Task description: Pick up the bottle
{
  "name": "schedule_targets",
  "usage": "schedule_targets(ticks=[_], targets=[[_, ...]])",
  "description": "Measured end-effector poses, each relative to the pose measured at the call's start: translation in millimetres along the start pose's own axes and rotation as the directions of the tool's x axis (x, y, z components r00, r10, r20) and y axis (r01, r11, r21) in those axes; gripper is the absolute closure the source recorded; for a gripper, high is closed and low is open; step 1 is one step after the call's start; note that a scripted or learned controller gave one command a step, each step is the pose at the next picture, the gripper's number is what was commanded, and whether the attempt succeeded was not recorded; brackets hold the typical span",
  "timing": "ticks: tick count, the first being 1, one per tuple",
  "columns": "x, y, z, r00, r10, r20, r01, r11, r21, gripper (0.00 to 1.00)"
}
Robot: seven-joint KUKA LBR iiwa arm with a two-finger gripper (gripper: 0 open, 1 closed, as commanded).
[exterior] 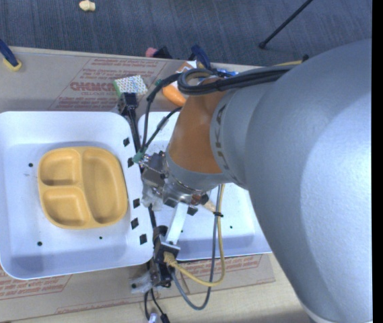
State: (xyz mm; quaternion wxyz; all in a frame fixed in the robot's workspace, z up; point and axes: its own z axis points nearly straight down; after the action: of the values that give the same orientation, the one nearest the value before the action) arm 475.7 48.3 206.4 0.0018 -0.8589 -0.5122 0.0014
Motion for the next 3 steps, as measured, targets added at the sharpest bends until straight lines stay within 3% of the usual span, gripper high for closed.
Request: schedule_targets(ticks=[1, 2, 3], targets=[[29.0, -16.2, 15.3, 0.946, -0.325, 0.001, 0.325, 0.946, 0.003, 1.0], [46.7, -24.9, -47.2, 0.78, -0.625, 0.002, 0.625, 0.78, -0.001, 1.0], [20.3, -10.4, -57.9, 0.322, -0.947, 0.003, 0.947, 0.322, 0.001, 1.0]])
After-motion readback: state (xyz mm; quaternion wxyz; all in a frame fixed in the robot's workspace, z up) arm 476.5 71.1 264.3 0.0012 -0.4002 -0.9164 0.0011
